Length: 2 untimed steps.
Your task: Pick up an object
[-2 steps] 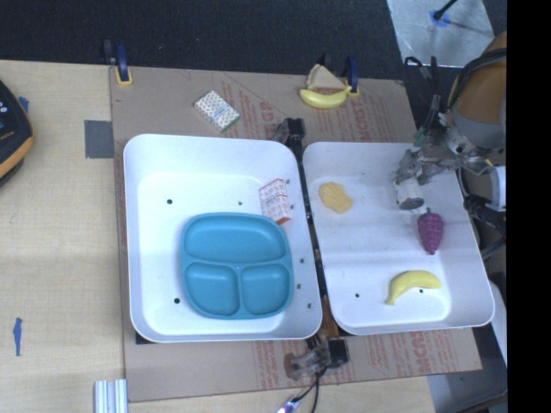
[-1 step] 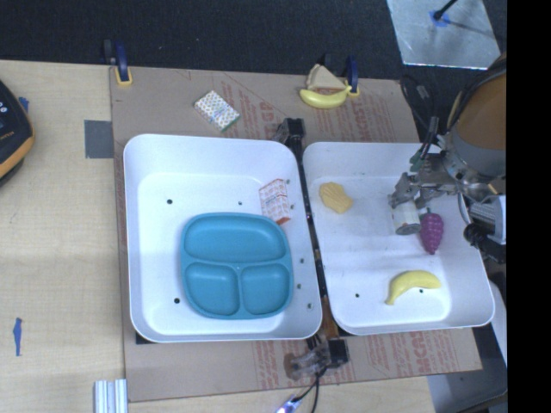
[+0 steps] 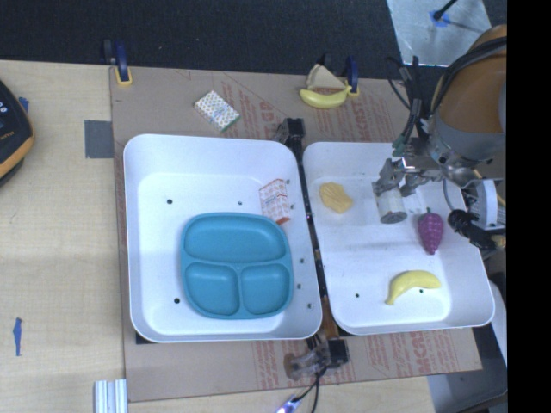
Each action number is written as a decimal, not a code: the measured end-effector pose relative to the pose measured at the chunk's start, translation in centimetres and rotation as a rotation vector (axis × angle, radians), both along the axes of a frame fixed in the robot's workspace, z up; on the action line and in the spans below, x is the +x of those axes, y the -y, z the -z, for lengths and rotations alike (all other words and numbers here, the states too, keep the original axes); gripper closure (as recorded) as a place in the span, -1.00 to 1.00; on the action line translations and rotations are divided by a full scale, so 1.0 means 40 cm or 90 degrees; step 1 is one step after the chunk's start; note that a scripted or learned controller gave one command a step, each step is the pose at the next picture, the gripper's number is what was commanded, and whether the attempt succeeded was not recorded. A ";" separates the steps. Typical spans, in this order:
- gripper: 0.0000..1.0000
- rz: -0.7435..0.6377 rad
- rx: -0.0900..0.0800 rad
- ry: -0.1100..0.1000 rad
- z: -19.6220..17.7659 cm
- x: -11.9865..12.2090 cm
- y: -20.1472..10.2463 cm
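Note:
My gripper (image 3: pixel 393 203) hangs over the upper middle of the right bin (image 3: pixel 370 312), reaching in from the right. A pale yellow lump (image 3: pixel 336 198) lies to its left in that bin. A purple grape bunch (image 3: pixel 430 231) sits just to its lower right. A yellow banana (image 3: pixel 411 285) rests near the bin's front. Nothing shows between the fingers.
The left bin (image 3: pixel 151 157) holds a blue divided plate (image 3: pixel 237 263) and a small red-and-white packet (image 3: pixel 275 200) by its right wall. Outside the bins, a banana toy (image 3: pixel 324 95) and a patterned square (image 3: pixel 216 109) lie on the cardboard behind.

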<state>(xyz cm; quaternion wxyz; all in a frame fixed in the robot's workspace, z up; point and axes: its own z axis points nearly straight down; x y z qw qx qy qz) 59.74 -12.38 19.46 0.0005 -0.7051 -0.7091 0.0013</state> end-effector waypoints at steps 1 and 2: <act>1.00 0.000 0.001 0.000 -0.072 0.041 -0.139; 1.00 -0.001 0.000 -0.002 -0.080 -0.006 -0.311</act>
